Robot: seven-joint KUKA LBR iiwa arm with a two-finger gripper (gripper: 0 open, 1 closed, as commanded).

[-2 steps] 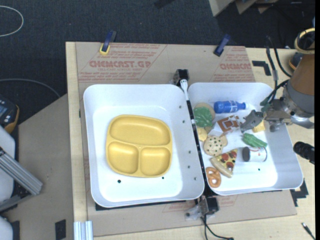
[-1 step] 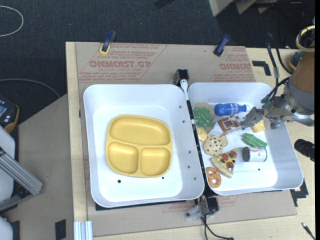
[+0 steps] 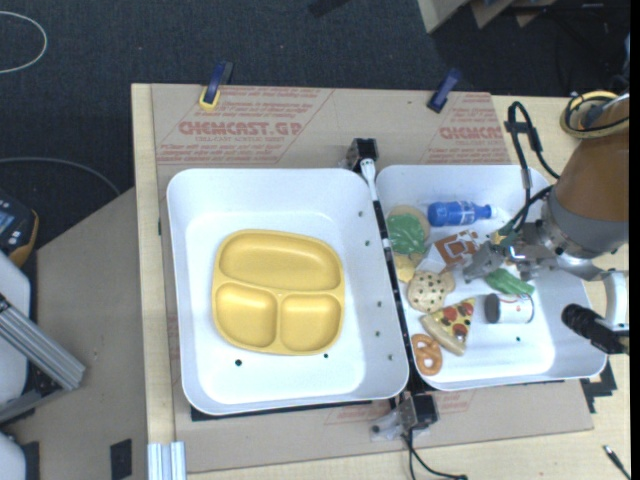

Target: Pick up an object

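A: From the overhead camera, where is the gripper (image 3: 497, 258) sitting?

B: It is hanging low in the right bin (image 3: 560, 363), reaching in from the right. I cannot tell whether it is open or closed; the metal parts are blurring into the toys under it.

A: So is it carrying anything?

B: Nothing is showing as held. The candidates are all lying in that bin: a green piece (image 3: 508, 283) is lying just below the gripper, possibly touching it, and a small white cylinder with a dark end (image 3: 506, 309) is lying below that. A brown and white item (image 3: 456, 247) is sitting just to its left, a blue bottle (image 3: 458, 212) is lying above and left, a green round toy (image 3: 407, 233) further left, and a cookie (image 3: 430, 290), pizza slice (image 3: 449, 326) and pretzel (image 3: 426, 353) below and left.

A: And the other bin?

B: The left bin (image 3: 190, 268), well away to the gripper's left, is holding a yellow divided plate (image 3: 278, 290).

A: What could be going wrong?

B: The toys are crowding together, so I judge the gripper may be closing on an edge, nudging the green piece aside, or catching two things and dropping both.
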